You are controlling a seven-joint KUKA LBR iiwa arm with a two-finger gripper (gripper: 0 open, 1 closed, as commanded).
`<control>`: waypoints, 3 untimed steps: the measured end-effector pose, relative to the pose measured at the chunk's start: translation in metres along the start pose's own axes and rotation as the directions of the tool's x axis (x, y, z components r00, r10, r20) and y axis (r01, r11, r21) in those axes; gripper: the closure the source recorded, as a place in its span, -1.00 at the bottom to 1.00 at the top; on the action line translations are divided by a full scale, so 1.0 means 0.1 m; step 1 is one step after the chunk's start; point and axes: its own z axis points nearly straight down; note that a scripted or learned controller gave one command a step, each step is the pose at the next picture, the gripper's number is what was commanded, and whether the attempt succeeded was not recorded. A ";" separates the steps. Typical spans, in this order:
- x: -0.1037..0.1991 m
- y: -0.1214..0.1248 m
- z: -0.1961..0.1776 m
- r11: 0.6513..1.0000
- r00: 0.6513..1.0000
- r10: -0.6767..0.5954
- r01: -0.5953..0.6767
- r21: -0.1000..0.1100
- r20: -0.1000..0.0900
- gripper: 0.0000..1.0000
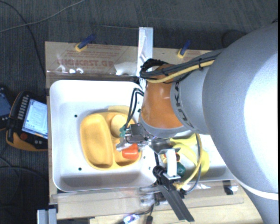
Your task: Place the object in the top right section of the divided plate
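A dark grey carpet is seen around the bench, and a handheld control pendant (28, 121) is lying on the floor, well apart from the left white bin (65, 125) on its outer side. Inside this bin a yellow divided plate (97, 139) is placed, and it is taken here as the landmark. One large section is seen on the plate's left side, and smaller sections are on its right side, partly covered by the arm.

The grey arm with the orange band (161, 108) is reaching over the right part of the plate. The gripper (133, 141) is hanging just above the plate's right edge. A small orange-red object (129, 152) is seen directly under the gripper, at the lower right section of the plate, touching or almost touching the tool. It cannot be told whether the fingers are spread or pressed together, and it cannot be told whether the object is pinched or only lying on the plate.

It is judged that the placing step is in hand, but it is not finished: the object seems to be at the lower right part, not at the top right section. For the next move, a firm hold must first be confirmed, and then the object should be carried toward the far right section and released there.
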 end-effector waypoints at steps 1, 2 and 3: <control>0.00 0.00 0.00 1.000 1.000 0.000 0.000 0.000 0.000 -1.00; 0.00 0.00 -0.07 1.000 1.000 -0.001 0.001 0.005 0.000 1.00; -0.15 0.00 -0.16 0.999 0.999 -0.049 0.049 -0.003 0.001 1.00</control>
